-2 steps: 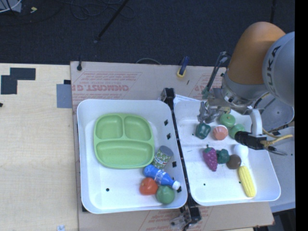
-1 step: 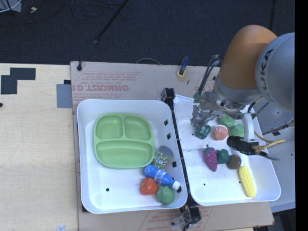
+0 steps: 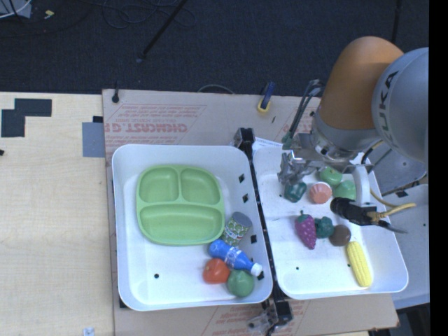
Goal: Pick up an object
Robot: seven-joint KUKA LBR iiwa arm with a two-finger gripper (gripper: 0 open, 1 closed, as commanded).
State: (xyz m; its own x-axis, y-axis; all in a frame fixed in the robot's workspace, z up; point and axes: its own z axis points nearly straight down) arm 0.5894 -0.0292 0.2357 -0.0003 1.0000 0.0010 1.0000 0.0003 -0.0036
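my gripper (image 3: 292,180) low in right bin (image 3: 392,278), 10 o'clock corner | fingers clamped on dark green toy (image 3: 296,191) | peach ball (image 3: 320,193) just beside at 3 o'clock | purple grapes (image 3: 305,229) near at 6 o'clock

Grey arm (image 3: 409,96) with rounded orange band (image 3: 357,82), dark lettering, and metallic gripper (image 3: 292,177).

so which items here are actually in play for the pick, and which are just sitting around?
In play:
hand, low in the right bin
dark green toy just under it, the likely target

Lying about:
right bin: peach ball, purple grapes, corn cob
left bin: green divided plate, blue bottle, orange toy
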